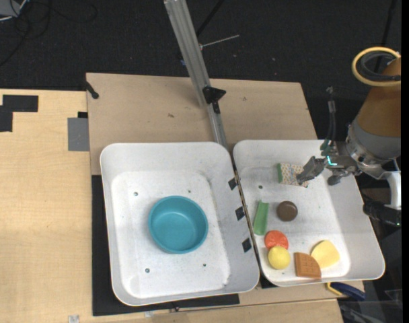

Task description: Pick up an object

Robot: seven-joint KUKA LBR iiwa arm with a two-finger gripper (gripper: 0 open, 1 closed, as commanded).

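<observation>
In the right bin (366, 247), the gripper (311, 171) hangs over the far part, just beside a small green-and-white block (287, 173); whether its fingers are spread or pressed together cannot be told. Nearer lie a round dark brown ball (287, 211), a slim green stick (260, 218), a glossy red tomato shape (276, 239), a yellow lemon shape (278, 258), a tan bread-like slice (307, 265) and a pale yellow wedge (325, 254). The left bin (124, 167) holds a smooth teal bowl (178, 224).
</observation>
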